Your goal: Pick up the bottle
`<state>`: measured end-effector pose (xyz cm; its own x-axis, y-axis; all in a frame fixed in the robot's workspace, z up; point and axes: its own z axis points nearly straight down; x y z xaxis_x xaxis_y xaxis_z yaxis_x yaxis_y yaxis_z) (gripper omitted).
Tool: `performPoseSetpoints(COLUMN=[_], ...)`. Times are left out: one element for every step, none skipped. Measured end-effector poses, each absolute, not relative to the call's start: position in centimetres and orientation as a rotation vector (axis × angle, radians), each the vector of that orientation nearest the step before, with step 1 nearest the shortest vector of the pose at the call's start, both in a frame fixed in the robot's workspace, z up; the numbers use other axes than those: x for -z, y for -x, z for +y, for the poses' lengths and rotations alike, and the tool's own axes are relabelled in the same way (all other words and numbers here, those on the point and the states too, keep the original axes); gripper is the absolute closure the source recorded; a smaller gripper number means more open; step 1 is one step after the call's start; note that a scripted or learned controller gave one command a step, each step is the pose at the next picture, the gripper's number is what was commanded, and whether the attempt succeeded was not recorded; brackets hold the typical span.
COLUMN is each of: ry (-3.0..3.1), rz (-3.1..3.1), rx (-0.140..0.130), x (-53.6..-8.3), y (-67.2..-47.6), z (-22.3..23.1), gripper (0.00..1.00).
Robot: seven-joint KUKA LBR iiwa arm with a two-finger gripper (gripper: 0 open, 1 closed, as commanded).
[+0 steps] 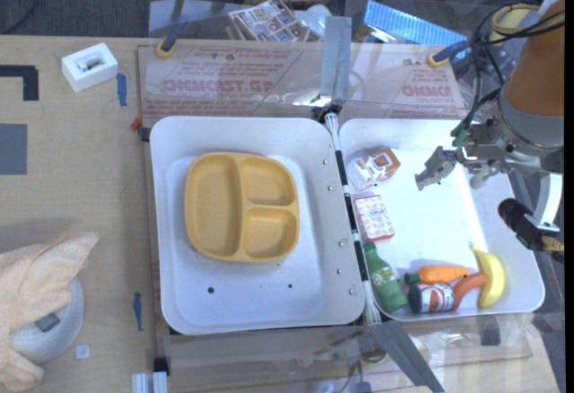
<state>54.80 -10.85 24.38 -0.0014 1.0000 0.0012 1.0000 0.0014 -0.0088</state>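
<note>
The bottle [384, 276] is green with a dark cap and lies along the left wall of the right bin [421, 212], near its front corner. My gripper [456, 173] hangs over the upper right part of that bin, up and to the right of the bottle and well apart from it. It is open, with nothing between its fingers.
Beside the bottle lie a red-labelled can [433, 299], a carrot [444, 275] and a banana [490, 278] along the front wall. A red and white box [372, 216] and a small packet [375, 165] sit by the left wall. The left bin [170, 230] holds a yellow divided plate [240, 205].
</note>
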Motion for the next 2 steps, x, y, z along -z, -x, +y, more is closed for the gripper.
performPoseSetpoints(ry=[2.212,2.011], rz=[-2.222,-2.432], rx=[-0.008,0.007], x=[-18.1,-8.8], y=[-48.4,-48.3], z=[-8.3,-10.4], gripper=[0.0,0.0])
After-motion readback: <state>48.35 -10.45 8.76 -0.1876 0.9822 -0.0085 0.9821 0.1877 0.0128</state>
